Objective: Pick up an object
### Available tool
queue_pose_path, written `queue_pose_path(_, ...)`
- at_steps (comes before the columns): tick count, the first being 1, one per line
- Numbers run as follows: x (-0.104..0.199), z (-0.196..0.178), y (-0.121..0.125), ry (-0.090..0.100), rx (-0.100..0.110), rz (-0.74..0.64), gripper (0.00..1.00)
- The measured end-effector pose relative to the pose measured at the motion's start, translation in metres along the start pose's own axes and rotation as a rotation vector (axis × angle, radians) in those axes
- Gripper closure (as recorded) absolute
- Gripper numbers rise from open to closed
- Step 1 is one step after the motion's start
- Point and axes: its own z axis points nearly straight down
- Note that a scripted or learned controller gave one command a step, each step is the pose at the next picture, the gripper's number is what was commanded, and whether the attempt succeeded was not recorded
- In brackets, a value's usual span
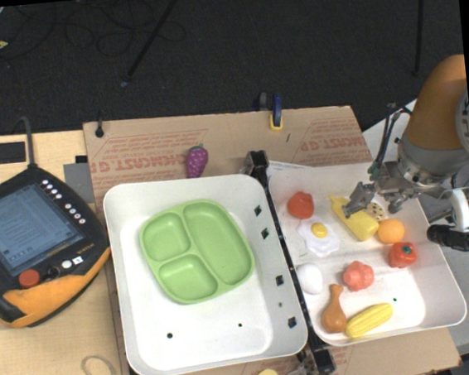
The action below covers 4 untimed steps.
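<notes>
Hovering end effector [375, 198] just above yellow cheese wedge [356, 223].

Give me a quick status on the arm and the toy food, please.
Gripper low in right bin, over yellow cheese wedge. Nothing seen held. Orange and fried egg crowd the wedge.

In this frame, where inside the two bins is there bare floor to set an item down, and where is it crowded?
Left bin: bare floor borders the green divided tray, widest below it. Right bin: crowded; fried egg, white egg, drumstick and corn sit close, gripper over the cheese wedge. A small bare patch remains at its lower right.
</notes>
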Motion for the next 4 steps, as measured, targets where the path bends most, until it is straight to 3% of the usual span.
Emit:
queue_pose_path(2,0.008,0.066,0.003,-0.001,-0.004,-0.004,0.00)
queue_pose_path(3,0.007,0.055,0.003,-0.001,-0.005,-0.003,1.00)
queue_pose_path(4,-0.001,0.008,0.003,-0.003,-0.009,0.001,1.00)
